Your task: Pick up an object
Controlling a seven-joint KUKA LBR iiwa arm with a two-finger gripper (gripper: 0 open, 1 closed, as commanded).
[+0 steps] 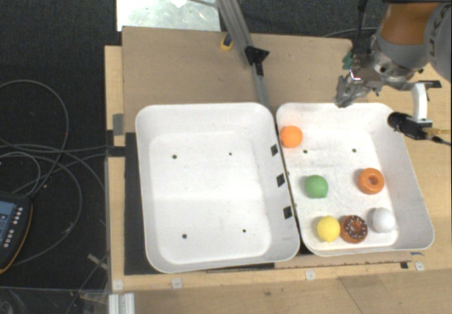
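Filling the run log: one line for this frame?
claw: above right bin far rim, nothing visibly held | orange ball, green ball: in bin

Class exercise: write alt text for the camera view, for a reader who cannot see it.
A robot arm's tool hovers above the far rim of the right bin, which holds an orange ball, green ball, yellow ball, white ball and two doughnuts.

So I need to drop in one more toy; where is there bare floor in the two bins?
The left bin is bare across its floor. In the right bin, the far middle is free, between the orange ball and the far rim. Its near end is crowded: yellow ball, chocolate donut, white ball.
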